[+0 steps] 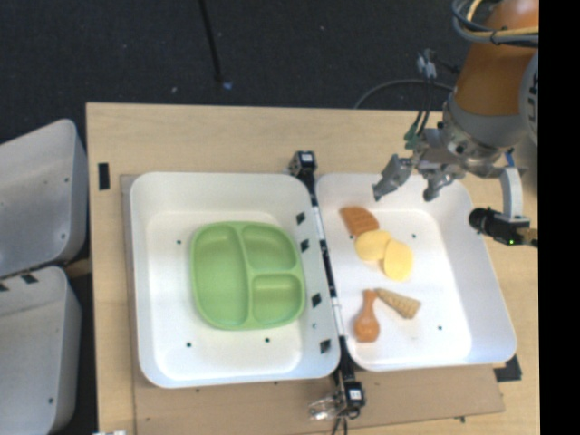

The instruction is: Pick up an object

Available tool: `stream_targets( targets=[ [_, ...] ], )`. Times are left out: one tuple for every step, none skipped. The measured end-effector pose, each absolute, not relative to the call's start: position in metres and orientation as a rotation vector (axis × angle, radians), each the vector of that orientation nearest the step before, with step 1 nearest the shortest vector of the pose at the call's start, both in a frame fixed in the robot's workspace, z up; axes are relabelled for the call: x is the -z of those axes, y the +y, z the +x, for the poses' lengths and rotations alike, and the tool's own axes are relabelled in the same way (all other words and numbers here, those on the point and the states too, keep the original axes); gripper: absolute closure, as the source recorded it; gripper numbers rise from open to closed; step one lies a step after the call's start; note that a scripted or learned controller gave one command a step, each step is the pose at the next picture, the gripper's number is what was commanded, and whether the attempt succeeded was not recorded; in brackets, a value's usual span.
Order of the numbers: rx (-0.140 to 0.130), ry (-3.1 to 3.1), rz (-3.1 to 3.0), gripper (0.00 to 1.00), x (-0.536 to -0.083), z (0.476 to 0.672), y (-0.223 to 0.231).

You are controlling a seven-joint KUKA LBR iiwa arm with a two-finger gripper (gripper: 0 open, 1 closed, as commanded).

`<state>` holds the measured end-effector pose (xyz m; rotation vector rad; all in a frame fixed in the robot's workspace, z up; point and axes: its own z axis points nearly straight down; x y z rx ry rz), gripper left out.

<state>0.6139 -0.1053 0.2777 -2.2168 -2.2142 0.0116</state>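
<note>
Camera view, from above at a slant: wooden worktop [109, 143] w/ two shallow white bins. Left bin [163, 352]: green plastic divided plate [245, 275]. Right bin [471, 324]: orange-brown flat piece [359, 219], two pale yellow round slices [385, 252] touching, tan cone [400, 303], orange spoon-shaped piece [367, 318]. Grey two-finger pincer [415, 181] over right bin's far edge, fingers apart, nothing between; near orange-brown piece, not touching.
</note>
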Motion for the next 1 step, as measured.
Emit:
stream_targets(
  targets=[
    [0.002, -2.223, -2.221, 0.00, -0.2847, 0.6158, -0.1051]
  ],
)
